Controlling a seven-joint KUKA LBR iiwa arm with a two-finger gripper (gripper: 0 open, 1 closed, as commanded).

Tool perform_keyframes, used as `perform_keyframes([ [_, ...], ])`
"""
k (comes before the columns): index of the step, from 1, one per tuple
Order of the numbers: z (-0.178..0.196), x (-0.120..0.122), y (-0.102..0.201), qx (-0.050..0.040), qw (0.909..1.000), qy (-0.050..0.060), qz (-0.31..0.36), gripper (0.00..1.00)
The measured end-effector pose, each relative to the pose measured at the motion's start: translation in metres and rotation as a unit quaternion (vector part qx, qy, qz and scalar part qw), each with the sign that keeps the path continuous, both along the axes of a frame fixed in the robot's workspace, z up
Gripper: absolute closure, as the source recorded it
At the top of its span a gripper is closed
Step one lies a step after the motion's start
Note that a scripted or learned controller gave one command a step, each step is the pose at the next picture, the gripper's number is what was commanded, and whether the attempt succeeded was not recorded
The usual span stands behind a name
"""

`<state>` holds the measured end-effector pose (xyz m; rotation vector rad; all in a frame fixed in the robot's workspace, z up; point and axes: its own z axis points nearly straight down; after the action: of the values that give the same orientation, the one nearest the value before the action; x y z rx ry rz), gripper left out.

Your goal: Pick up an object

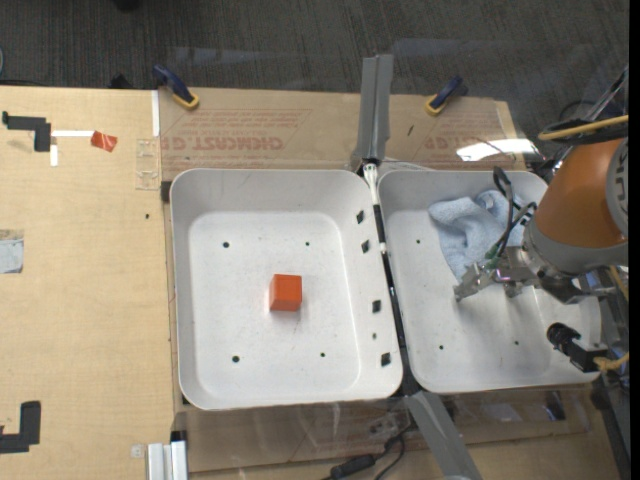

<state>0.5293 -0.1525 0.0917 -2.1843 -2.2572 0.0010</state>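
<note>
An orange-red block (286,293) lies in the left white bin (200,288), whose floor is dotted with small dark holes. A pale blue cloth (468,226) lies in the right white bin (440,348). The arm (585,203) shows its orange band above grey metal. The table (70,298) is light tan, with brown cardboard (270,128) bearing red lettering, held by blue-and-yellow clamps (175,85). The floor (300,8) is dark grey carpet.

My arm (585,203) reaches in over the right bin (440,368), and my gripper (478,283) hangs low above its floor.
</note>
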Motion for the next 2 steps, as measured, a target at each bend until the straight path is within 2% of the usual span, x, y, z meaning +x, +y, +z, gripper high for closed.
perform_keyframes([
  [1, 0.009, 0.0, -0.001, -0.0002, 1.0, 0.0, -0.002, 1.0],
  [2, 0.099, -0.014, 0.077, -0.0006, 0.9911, 0.0, -0.133, 1.0],
])
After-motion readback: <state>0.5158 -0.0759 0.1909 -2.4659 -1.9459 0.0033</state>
